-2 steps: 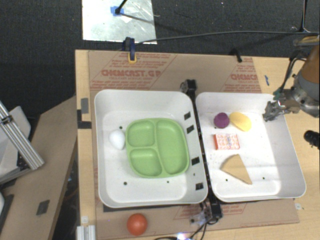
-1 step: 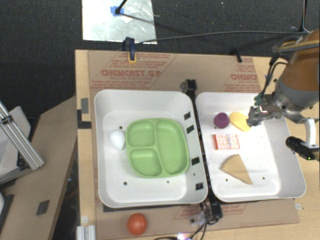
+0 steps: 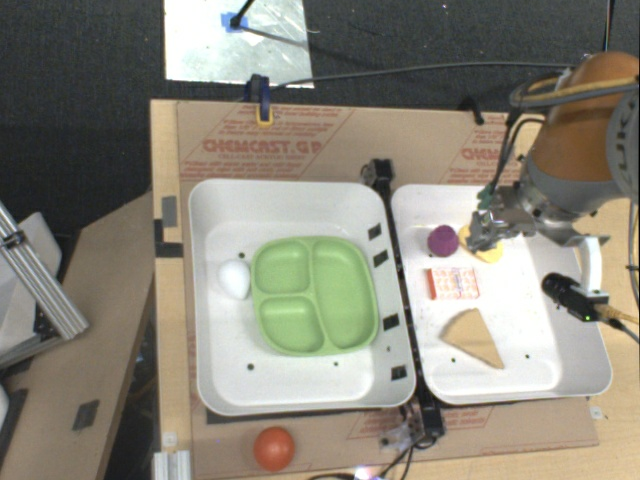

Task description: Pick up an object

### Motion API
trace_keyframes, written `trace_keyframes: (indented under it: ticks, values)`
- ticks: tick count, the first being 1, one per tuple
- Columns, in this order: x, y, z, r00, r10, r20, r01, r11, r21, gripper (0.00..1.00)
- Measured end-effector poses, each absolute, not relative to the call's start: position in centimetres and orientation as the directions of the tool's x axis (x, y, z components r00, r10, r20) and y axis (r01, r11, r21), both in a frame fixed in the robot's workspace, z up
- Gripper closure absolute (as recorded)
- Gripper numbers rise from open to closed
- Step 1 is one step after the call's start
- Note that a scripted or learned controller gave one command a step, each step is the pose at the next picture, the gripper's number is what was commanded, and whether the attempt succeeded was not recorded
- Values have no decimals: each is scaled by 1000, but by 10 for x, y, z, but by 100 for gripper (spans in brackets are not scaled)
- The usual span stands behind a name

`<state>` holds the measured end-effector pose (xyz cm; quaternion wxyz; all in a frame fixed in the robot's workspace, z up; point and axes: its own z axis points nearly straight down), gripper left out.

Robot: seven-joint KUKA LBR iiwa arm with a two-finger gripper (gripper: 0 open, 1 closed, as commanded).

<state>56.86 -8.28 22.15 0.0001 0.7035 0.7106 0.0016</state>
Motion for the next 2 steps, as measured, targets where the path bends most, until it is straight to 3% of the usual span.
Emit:
trace_keyframes:
  ticks: [2]
  values:
    - [561,34,221,-11,1000,3,1000,11,2,100]
